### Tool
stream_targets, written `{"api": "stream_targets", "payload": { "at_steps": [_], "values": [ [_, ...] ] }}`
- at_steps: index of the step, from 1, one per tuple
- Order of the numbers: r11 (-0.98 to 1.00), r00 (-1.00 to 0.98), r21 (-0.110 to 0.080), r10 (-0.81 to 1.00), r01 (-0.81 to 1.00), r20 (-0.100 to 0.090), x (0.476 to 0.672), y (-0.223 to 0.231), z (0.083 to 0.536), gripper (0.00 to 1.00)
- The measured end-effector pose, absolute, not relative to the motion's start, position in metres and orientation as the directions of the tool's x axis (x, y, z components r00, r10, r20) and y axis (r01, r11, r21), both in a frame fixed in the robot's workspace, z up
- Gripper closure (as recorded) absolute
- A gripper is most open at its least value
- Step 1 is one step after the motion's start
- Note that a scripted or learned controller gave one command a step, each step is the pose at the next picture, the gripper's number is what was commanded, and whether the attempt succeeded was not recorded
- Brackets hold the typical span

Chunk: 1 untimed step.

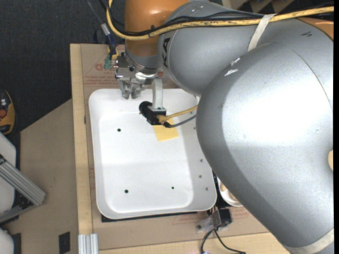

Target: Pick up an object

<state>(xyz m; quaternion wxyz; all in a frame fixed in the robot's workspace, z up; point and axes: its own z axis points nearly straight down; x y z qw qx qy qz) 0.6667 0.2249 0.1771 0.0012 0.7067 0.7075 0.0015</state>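
Camera view, from its left side: a pale metal rail [22, 187] lies at a slant on the dark floor beside the brown bench [79, 142]. On the bench sits a shallow white bin [106, 194] with rounded corners, its floor marked by a few small dark dots [126, 191]. Over the far end of this bin, just inside its back rim and left of its middle, hangs the gripper [131, 93], pointing down; from this angle it cannot be told whether it is wide or narrow, and nothing can be seen held in it. To the right of the gripper and nearer the camera, a flat yellow square piece [168, 134] lies on the bin floor, in the far half and toward the right wall, apart from the gripper. Above the gripper rises the orange band [151, 15] of the wrist, and the grey arm [265, 115] covers the right side.
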Motion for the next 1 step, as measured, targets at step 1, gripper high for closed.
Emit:
{"api": "stream_targets", "payload": {
  "at_steps": [1],
  "values": [
    [0.001, -0.001, -0.004, 1.000, 1.000, -0.001, 0.6656, 0.2246, 0.1553, 1.00]
  ]
}}
